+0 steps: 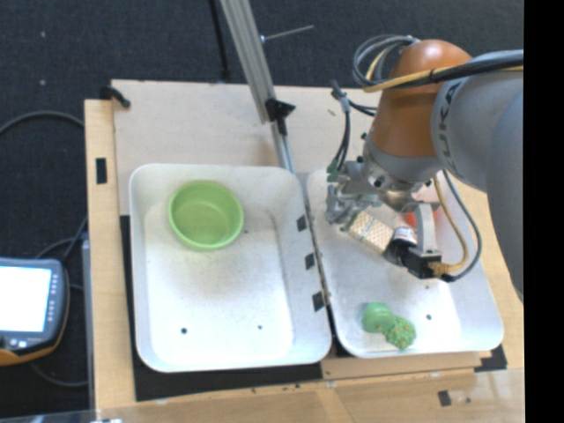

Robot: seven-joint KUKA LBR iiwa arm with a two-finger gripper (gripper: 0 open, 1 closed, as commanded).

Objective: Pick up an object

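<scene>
Nearest me, low in the right bin (476, 324) close to its front rim, a green lumpy object (388, 324) lies flat on the bin floor with nothing touching it. It sits well below the tool.

Further back in that bin, the tool (345, 205) hangs under the grey arm (480, 122) and its orange band (414, 104), near the bin's left wall. A small tan patterned object (370, 230) shows just beside the tool on its lower right, touching or overlapping the wrist hardware; I cannot tell whether it rests on the floor or is lifted. Whether the tool is apart, together or clamped on anything I cannot tell: the wrist and cabling cover it from this angle.

Across the divider from the tool, the left bin (220, 324) holds a green bowl (206, 215) upright in its far-left part, well apart from the tool.

Progress, as a judgement: the arm is down in the right bin at grasp height near the tan object, so the approach looks done. A secured pick is not shown. Left to do: confirm a grip and lift clear of the bin. The green lumpy object and the bowl look untouched.

Farthest back, a metal post (251, 51) rises from the worktop (194, 122).
</scene>
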